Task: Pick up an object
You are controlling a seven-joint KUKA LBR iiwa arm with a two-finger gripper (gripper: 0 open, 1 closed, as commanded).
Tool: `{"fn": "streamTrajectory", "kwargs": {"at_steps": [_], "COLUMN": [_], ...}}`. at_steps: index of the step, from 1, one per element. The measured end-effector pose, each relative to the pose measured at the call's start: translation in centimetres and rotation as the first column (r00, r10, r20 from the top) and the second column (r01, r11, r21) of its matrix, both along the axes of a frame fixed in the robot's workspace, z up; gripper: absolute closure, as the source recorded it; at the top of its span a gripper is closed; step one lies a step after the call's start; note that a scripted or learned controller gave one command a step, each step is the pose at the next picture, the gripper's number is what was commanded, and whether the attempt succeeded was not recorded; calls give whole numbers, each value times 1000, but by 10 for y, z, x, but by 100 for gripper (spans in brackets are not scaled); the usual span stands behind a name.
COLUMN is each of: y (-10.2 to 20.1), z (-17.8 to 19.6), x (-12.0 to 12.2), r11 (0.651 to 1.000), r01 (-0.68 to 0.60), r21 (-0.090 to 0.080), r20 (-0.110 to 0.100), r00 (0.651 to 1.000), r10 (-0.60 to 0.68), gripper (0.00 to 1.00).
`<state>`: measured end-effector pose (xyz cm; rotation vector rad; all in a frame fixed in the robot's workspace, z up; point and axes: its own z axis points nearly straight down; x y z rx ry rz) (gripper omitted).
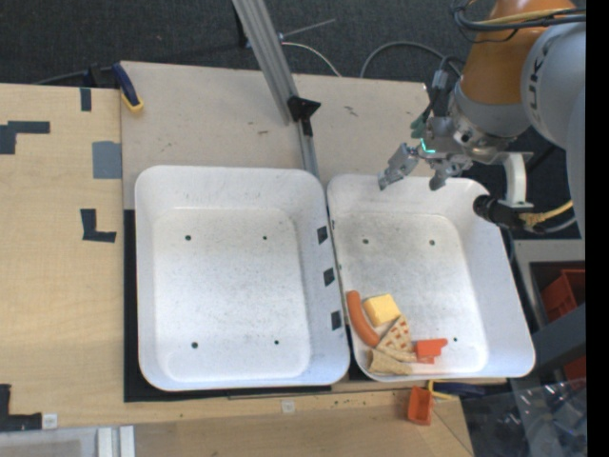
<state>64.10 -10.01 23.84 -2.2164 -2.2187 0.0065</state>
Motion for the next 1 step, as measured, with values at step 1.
{"fn": "streamTrajectory", "kwargs": {"at_steps": [1], "y": [0], "z": [3], "x": [1], "r11": [1000], "r01": [-1], "r21": [0], "r20": [5], "r00": [1000], "r10": [1], "gripper": [0]}}
